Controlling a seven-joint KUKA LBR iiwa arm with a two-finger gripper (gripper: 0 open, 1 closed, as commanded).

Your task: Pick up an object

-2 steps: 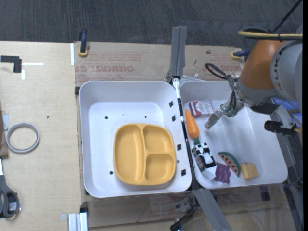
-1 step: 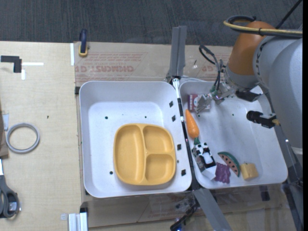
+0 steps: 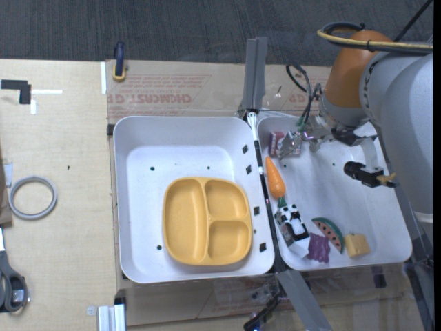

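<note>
We see the yellow divided plastic plate (image 3: 207, 221) lying in the left white bin (image 3: 131, 185). In the right white bin (image 3: 386, 243) the toys rest unlifted, among them an orange carrot (image 3: 275, 178). The gripper (image 3: 295, 143) hovers above that bin's far corner; we cannot tell its grip, so picking appears undone.

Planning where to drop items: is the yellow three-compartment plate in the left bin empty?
Empty: all three compartments of the yellow divided plate show bare yellow surface.

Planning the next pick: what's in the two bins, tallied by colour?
Yellow: 2, divided plate, cheese block
Orange: 1, carrot
Purple: 1, purple piece
Green-red: 1, watermelon slice
Black-white: 1, toy
Dark red: 1, packet
Total: 7
</note>
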